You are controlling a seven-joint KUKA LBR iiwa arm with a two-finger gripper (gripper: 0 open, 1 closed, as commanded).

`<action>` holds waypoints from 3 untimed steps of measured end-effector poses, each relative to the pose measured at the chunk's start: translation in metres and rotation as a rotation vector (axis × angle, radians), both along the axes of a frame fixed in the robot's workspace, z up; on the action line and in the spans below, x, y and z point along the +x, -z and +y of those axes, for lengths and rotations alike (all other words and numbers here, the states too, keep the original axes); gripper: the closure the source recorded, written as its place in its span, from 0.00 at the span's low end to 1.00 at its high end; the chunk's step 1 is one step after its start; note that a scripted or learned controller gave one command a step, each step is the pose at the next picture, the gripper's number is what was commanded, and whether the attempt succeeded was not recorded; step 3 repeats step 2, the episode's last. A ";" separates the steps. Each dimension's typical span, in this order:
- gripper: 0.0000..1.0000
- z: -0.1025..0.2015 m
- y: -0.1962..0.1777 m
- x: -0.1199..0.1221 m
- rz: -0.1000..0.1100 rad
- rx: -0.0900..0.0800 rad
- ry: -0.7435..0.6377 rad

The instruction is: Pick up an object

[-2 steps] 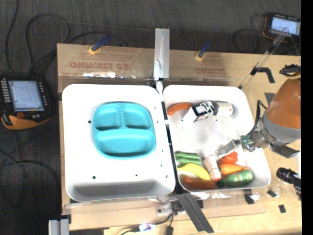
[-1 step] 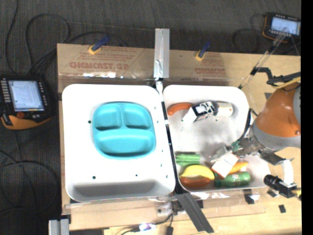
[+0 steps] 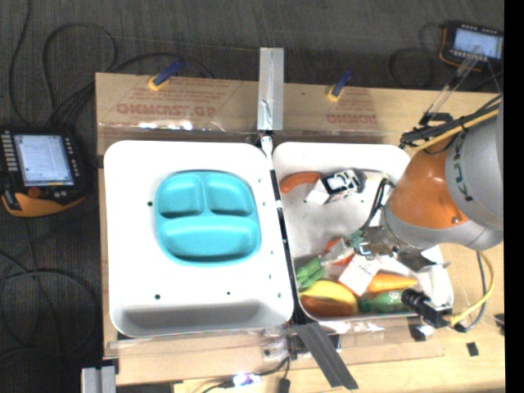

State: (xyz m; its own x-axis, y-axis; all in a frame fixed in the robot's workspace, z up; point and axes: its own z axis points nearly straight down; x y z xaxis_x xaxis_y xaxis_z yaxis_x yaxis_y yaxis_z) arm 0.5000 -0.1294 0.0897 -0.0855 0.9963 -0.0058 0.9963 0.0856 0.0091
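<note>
Orange, yellow and green plastic pieces are lying heaped in the front part of the right bin [image 3: 286, 155] — a smooth yellow-and-red rounded fruit shape [image 3: 329, 295] at the near wall, a green leafy piece [image 3: 309, 272] just beside it, an orange carrot-like piece [image 3: 391, 282] and a dark green piece [image 3: 378, 303] further right. A white card or tag [image 3: 357, 277] is resting on top of this heap. Toward the back of the same bin a curved orange piece [image 3: 296, 180] is sitting next to a small black-and-white object [image 3: 339, 182].

Grey and bulky, the arm [image 3: 458, 195] with its orange band is leaning over the right bin's right half, covering that corner. The jaws [image 3: 367, 250] are hanging low over the heap, close above the white tag; whether they are spread or closed I cannot tell, and nothing is visibly caught between them.

The left bin [image 3: 123, 293] — glossy white, shallow, with rounded corners — is carrying a turquoise divided tray [image 3: 207, 215] with three compartments, lying flat near its middle. Both bins are sitting on a tan cardboard-covered surface [image 3: 123, 97], with two blue-and-yellow clamps [image 3: 165, 74] pinned along its back edge. A pendant with a lit screen [image 3: 37, 170] is lying on the dark floor to the left.
</note>
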 end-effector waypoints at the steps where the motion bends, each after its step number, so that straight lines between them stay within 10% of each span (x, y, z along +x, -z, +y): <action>1: 1.00 0.001 -0.010 0.002 -0.004 0.003 -0.001; 2: 1.00 0.088 -0.153 0.030 0.012 0.002 0.358; 3: 1.00 0.088 -0.153 0.030 0.012 0.002 0.358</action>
